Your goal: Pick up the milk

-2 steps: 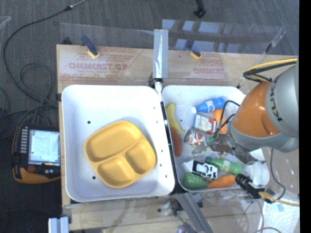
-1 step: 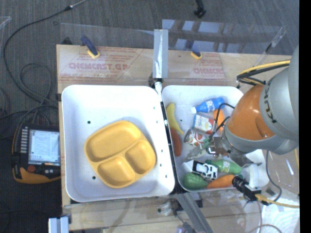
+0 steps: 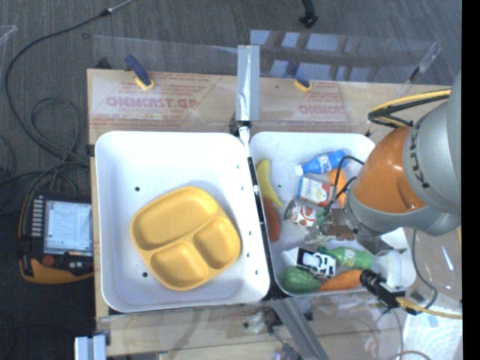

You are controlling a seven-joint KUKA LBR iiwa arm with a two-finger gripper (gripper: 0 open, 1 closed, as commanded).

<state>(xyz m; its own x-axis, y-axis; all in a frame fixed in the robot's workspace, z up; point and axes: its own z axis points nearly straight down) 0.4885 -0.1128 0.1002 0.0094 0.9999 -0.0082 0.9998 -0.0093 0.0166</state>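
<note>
In the right bin (image 3: pixel 360 142), a white and blue bottle (image 3: pixel 322 161) that looks like the milk lies on its side near the back. Just in front of it lies a small printed carton (image 3: pixel 313 190). A black and white cow-patterned box (image 3: pixel 316 261) rests near the bin's front. I cannot tell for sure which of these is the milk. My gripper (image 3: pixel 331 227) hangs under the orange wrist (image 3: pixel 382 182), low over the bin's middle, between the carton and the cow-patterned box and beside a red can (image 3: pixel 300 214). The wrist hides most of it.
The right bin also holds a banana (image 3: pixel 266 182), a red piece (image 3: pixel 271 223), a green bottle (image 3: pixel 351 259), a cucumber (image 3: pixel 300 278) and a carrot (image 3: pixel 345 280). A yellow divided plate (image 3: pixel 186 235) sits in the left bin (image 3: pixel 120 156). The arm covers the right bin's right side.
</note>
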